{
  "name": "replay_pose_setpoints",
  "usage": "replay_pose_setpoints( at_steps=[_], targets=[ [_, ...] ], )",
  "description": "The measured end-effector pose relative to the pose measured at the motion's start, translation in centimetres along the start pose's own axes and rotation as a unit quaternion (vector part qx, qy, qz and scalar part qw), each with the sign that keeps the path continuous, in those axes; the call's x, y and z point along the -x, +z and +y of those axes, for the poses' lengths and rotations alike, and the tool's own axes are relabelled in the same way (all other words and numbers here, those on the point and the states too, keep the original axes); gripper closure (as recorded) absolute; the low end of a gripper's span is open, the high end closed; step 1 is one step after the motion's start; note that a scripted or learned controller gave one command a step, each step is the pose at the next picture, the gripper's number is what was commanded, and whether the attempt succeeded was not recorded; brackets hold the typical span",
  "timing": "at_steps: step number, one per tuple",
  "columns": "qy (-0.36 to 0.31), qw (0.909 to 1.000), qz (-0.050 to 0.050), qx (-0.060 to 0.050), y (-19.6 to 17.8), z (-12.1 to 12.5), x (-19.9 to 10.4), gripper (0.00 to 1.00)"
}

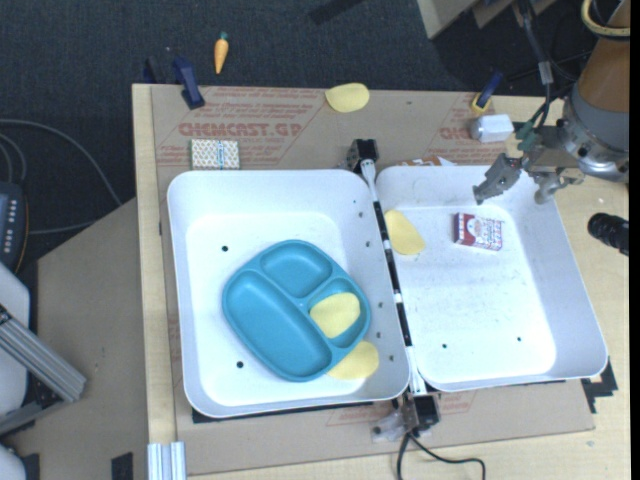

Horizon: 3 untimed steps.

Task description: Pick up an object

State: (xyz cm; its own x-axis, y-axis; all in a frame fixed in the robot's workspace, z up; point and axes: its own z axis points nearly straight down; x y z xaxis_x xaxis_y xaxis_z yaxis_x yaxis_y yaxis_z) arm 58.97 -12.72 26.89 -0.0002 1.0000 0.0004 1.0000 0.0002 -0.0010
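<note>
Thing to pick: a small flat red and white card box [478,232]. It lies flat in the right white plastic bin [540,338], near the far wall of that bin. Nothing touches it.

How it will feel: my guess is light and a bit stiff, like a pack of cards. It looks thin, so the sides are short and hard to catch. It may slide on the smooth floor of the bin.

Where to hold it: best across its two long edges, with the fingers pushed low to the bin floor.

Gripper: the grey two-finger gripper [520,180] hangs up and to the right of the box, over the far edge of the bin. Its two fingers [496,182] are spread apart and hold nothing. It is near the box but not touching it.

Other thing close by: a soft yellow flat piece [404,233] lies left of the box, by the wall between the bins.

Farther left of the box: the left white plastic bin [200,218] holds a blue plastic tray with three parts [285,308]. One yellow piece [336,313] sits in the tray. Another yellow piece [354,362] pokes out from under the tray's near edge.

Step now: the gripper must move over the box and go down.
</note>
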Motion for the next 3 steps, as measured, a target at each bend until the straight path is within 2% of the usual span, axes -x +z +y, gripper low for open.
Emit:
replay_pose_setpoints(
  at_steps=[1,2,3],
  targets=[
    [0.0,1.0,-0.001,0.004,17.7,3.9,1.9,0.0],
    [0.0,1.0,-0.003,0.007,16.5,4.0,2.1,1.0],
    [0.001,1.0,0.0,-0.001,17.4,-1.7,4.2,1.0]
  ],
)
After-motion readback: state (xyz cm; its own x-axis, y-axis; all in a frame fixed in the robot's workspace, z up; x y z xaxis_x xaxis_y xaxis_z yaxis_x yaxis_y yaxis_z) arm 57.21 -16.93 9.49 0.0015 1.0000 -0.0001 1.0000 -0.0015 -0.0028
